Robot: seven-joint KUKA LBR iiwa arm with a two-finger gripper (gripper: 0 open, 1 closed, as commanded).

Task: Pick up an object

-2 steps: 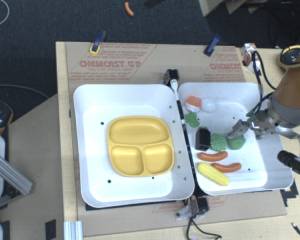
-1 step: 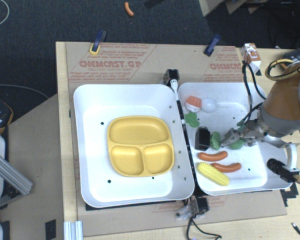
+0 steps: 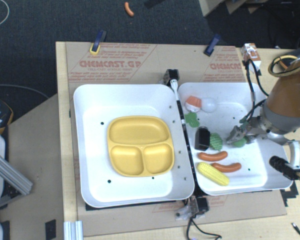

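My gripper (image 3: pixel 239 135) hangs low over the right part of the right bin (image 3: pixel 255 179), at the end of the grey arm with the orange band (image 3: pixel 286 96). A small green object (image 3: pixel 238 143) lies right at its tip; whether they touch is unclear. To the left lie a green broccoli-like piece (image 3: pixel 216 142) and a black block (image 3: pixel 203 138). Nearer the front are two sausages (image 3: pixel 213 155) (image 3: pixel 227 167) and a yellow corn cob (image 3: pixel 213 174). An orange and white toy (image 3: pixel 193 103) and a green piece (image 3: pixel 192 119) sit at the bin's back left.
The left bin (image 3: pixel 90 114) holds a yellow divided plate (image 3: pixel 140 145). A black divider strip (image 3: pixel 182 129) runs between the bins. Cables (image 3: pixel 252 79) hang at the back right, and a black part of the arm (image 3: pixel 285 166) sticks out over the right bin's front right corner.
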